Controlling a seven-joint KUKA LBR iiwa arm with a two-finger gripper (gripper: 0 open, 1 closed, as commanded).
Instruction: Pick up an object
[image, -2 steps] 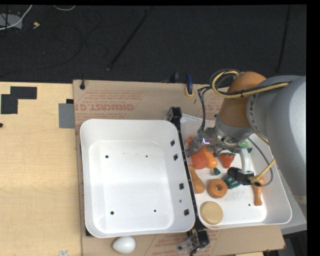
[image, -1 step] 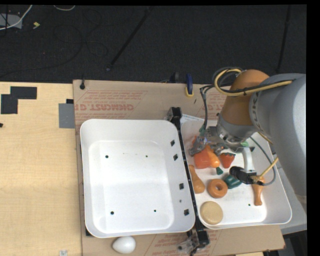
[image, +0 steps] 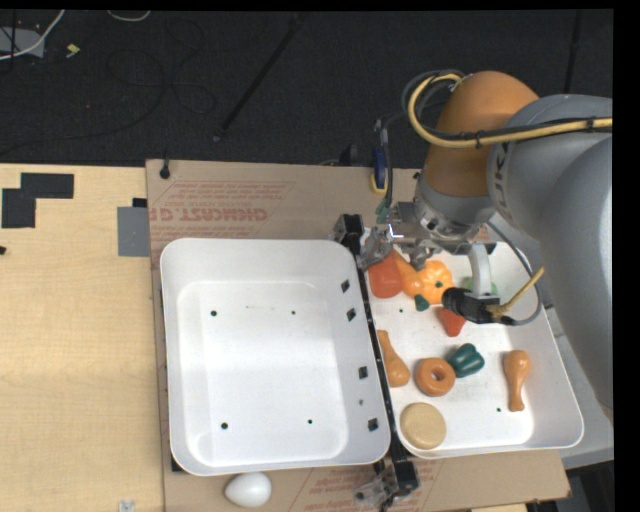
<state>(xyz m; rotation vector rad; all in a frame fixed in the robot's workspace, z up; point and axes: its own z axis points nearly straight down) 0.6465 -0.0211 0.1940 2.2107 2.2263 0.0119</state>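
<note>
My gripper (image: 402, 243) hangs over the far left corner of the right bin (image: 545, 425), under the grey wrist and orange band. Just below it lie a red-orange round fruit (image: 383, 279) and an orange pepper-like piece (image: 430, 279). A small red piece (image: 452, 321) sits a little nearer, partly behind a black part of the arm. Further forward lie a dark green piece (image: 465, 359), a brown donut (image: 434, 376), an orange drumstick shape (image: 393, 363) by the left wall, a tan drumstick (image: 516, 376) and a beige round disc (image: 424, 425). I see nothing held in the gripper.
The left bin (image: 190, 440) stands beside the right one, joined by a black clip strip (image: 362, 340). A white egg (image: 247, 489) lies outside on the cardboard at the front. The arm's grey body covers the right bin's far right side.
</note>
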